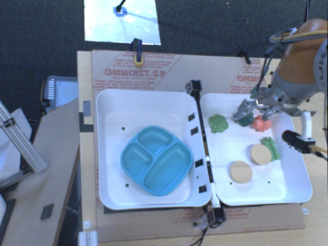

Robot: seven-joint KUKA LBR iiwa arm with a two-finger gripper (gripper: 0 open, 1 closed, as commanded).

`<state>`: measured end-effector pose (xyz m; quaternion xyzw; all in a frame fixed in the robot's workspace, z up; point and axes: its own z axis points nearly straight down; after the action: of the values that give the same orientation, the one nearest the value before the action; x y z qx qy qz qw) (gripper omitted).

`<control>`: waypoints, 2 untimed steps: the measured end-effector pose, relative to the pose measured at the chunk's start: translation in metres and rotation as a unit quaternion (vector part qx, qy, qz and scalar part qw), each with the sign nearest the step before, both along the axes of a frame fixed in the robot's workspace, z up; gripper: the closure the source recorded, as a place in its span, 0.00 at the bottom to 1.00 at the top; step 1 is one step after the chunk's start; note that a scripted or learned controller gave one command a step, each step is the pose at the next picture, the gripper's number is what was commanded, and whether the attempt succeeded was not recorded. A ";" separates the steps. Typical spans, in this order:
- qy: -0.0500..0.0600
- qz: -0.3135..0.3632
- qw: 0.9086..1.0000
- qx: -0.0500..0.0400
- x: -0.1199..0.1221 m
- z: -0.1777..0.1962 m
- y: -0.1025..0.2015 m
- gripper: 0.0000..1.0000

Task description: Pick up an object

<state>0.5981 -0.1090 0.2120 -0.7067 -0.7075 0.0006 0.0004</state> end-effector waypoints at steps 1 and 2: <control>0.000 0.000 1.000 0.000 0.002 -0.042 -0.001 0.00; 0.001 0.002 1.000 0.000 0.010 -0.095 0.005 0.00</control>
<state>0.6079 -0.1042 0.1169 -0.7056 -0.7086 0.0007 0.0011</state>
